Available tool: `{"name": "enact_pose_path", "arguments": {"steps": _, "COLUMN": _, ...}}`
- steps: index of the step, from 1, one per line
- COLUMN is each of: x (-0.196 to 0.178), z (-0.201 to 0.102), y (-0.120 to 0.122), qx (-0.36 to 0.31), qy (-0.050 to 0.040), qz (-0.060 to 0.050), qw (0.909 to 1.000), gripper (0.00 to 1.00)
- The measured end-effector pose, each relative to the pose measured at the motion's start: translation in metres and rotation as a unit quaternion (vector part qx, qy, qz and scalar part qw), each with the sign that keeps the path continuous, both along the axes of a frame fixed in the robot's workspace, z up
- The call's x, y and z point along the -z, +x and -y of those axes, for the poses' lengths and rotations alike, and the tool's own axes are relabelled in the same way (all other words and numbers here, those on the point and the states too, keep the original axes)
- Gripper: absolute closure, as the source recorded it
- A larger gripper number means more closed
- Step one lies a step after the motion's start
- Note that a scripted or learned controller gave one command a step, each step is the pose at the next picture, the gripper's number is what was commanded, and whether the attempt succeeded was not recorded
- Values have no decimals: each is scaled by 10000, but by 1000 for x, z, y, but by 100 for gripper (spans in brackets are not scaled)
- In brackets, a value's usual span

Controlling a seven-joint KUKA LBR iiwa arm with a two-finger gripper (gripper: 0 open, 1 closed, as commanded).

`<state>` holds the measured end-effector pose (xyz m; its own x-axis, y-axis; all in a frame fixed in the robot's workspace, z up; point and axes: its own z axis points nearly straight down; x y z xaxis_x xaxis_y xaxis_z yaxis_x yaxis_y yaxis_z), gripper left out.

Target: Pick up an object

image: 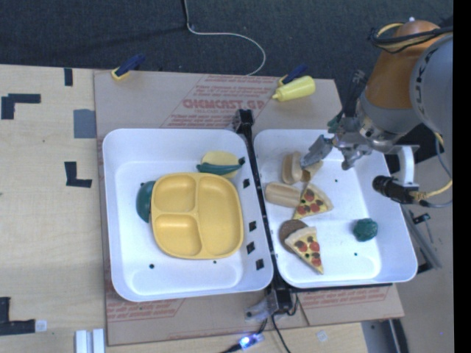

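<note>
The gripper (pixel 333 153) hangs over the far part of the right bin (pixel 390 267) — whether its claw is spread or pinching, I cannot tell. Just left of it lies a tan bread piece (pixel 292 168); nearer lie two pizza slices (pixel 313 201) — a green lump (pixel 365 229) sits right.

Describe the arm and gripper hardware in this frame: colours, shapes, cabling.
The arm is grey with a rounded orange band above the wrist. The gripper is dark grey metal with two slim fingers. A black cylindrical module and thin cables sit beside the wrist.
</note>
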<state>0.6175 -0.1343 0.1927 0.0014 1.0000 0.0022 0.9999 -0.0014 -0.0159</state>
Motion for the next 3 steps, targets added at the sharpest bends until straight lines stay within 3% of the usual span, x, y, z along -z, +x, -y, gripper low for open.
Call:
{"name": "enact_pose_path", "arguments": {"steps": 1, "x": -9, "z": 0, "y": 3, "qx": -16, "qy": -10, "qz": 70, "qw": 10000, "gripper": 0}}
{"name": "enact_pose_path", "arguments": {"steps": 3, "x": 108, "z": -1, "y": 5, "qx": -17, "qy": -8, "qz": 58, "qw": 10000, "gripper": 0}}
